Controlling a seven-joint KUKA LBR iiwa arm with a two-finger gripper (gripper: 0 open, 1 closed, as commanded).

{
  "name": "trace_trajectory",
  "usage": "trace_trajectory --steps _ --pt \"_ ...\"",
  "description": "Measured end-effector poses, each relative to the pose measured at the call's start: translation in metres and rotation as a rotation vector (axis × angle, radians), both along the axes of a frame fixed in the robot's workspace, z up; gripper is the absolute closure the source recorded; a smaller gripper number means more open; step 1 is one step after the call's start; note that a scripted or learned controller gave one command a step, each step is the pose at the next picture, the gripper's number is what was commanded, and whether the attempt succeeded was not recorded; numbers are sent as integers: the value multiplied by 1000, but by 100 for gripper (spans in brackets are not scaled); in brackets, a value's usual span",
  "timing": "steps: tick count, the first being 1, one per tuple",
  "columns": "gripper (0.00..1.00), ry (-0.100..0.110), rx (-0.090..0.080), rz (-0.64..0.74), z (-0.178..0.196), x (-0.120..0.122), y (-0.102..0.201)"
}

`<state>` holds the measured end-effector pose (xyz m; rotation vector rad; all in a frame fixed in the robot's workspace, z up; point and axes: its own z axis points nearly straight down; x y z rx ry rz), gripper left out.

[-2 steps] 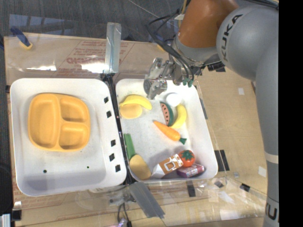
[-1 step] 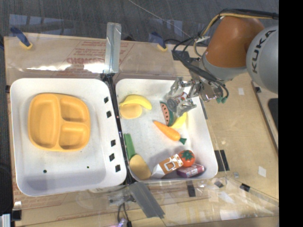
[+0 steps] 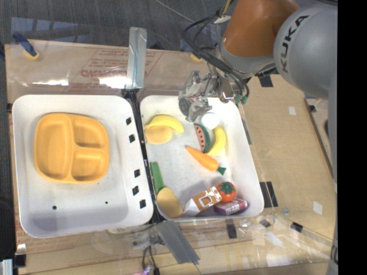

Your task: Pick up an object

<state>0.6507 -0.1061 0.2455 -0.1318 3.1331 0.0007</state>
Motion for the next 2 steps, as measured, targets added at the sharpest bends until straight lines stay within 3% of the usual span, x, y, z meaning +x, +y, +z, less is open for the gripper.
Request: trace_trajectory --steps 1,2 --pt "100 1 -5 424 34 4 -54" --pt "100 0 -6 693 41 7 -96"
